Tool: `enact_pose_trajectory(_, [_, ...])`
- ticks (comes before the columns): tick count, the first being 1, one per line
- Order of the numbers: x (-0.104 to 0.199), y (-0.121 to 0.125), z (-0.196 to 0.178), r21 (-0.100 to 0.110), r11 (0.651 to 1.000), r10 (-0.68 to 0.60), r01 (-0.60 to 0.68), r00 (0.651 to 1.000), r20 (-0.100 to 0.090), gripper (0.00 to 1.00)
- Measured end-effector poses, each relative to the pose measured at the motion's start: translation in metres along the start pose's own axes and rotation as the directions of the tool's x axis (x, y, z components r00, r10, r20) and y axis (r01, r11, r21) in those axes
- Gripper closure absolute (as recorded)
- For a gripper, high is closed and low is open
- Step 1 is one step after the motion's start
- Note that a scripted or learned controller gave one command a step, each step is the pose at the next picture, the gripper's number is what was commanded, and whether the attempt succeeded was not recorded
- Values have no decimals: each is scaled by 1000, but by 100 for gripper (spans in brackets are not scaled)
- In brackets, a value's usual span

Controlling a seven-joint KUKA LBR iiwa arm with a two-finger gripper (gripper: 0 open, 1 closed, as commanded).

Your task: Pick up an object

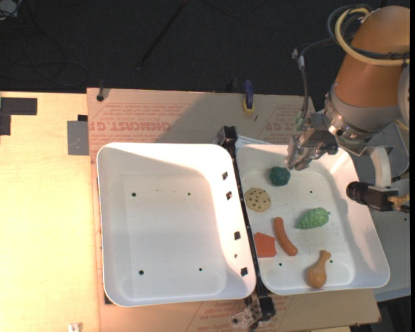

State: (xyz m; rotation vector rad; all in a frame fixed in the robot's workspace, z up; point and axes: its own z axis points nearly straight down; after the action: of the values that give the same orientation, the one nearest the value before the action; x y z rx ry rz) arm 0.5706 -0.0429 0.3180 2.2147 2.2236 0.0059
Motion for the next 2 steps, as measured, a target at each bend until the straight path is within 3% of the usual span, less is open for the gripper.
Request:
enact_pose_trajectory(1, [31, 27, -62, -1, 1000, 0, 0, 1000, 0, 100])
enact_pose_trajectory(2, [-22, -49, 10, 18, 1000, 10, -10, 1000, 1, 100])
